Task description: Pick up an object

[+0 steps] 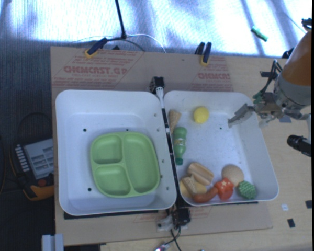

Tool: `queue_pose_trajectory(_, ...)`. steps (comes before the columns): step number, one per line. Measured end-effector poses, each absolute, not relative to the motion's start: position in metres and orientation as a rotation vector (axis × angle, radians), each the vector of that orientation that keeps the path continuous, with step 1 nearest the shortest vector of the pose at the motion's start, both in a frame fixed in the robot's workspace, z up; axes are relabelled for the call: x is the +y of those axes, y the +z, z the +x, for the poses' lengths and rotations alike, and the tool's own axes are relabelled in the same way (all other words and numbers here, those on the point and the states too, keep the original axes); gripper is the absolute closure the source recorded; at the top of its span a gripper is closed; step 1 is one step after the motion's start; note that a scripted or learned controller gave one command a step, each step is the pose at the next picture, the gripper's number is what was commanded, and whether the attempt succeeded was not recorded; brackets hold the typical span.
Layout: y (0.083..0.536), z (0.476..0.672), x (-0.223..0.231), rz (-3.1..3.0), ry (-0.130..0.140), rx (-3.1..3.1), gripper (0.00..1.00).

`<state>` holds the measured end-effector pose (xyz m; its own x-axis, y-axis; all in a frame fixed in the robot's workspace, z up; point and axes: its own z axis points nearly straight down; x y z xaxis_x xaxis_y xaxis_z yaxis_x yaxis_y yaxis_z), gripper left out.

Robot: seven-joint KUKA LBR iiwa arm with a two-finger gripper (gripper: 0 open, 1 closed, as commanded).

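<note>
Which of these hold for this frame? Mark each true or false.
1. The green plate lies in the left bin. True.
2. The yellow ball sits on the green plate. False: it lies in the right bin, near the far wall.
3. The gripper holds the green bottle. False: the bottle lies by the divider, apart from it.
4. The tomato lies near the right bin's near edge. True.
</note>
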<state>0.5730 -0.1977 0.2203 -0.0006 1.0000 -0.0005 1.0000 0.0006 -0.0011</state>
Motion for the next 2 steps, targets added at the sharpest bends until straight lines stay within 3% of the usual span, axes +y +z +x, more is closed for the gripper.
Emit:
queue_pose_trajectory(1, 0.102, 0.532, -0.114, -1.983, 0.002, -2.432, 0.00)
queue_pose_trajectory(2, 0.096, 0.600, -0.118, -2.169, 0.004, -2.275, 0.00)
